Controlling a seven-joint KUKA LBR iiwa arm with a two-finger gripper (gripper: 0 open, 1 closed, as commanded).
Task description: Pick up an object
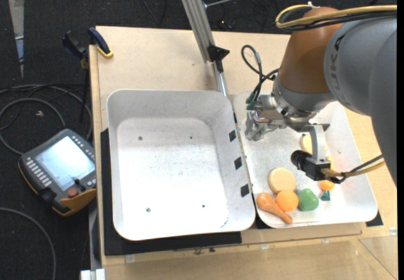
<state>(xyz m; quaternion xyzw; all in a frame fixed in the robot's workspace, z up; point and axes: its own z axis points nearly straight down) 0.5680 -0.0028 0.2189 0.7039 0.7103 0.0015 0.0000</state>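
- Camera view: the hand (255,124) hangs low over the right bin (356,200), close to that bin's left wall. From this angle I cannot tell how far open it is or whether it grips anything.
- The pickable pieces are bunched toward the bin's front edge, apart from the hand: a pale round piece (282,179), then an orange ball (287,200) touching it in front.
- A green piece (308,200) sits just right of the ball, and an orange gourd shape (270,204) just left of it.
- The left bin (170,159) lies just left of the hand, on the same desk (158,58).
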